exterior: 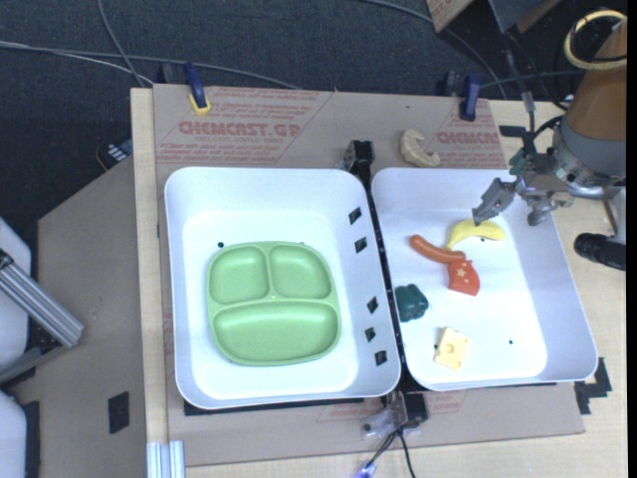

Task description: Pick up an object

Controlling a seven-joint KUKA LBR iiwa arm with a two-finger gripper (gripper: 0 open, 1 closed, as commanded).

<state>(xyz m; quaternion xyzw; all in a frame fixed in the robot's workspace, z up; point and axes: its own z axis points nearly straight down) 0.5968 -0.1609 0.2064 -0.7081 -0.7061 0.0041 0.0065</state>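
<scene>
The jaws are hanging over the right bin (557, 267) just behind the banana (475, 233), with the carrot (434, 250), pepper (465, 279), broccoli (410, 301) and cheese (451, 349) lying nearer, and the divided plate (273, 302) sitting in the left bin (184, 267).

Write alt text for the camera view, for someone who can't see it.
A robot arm's hand hovers over a banana in the right bin, which also holds a carrot, red piece, green piece and cheese. The left bin holds a green tray.
</scene>
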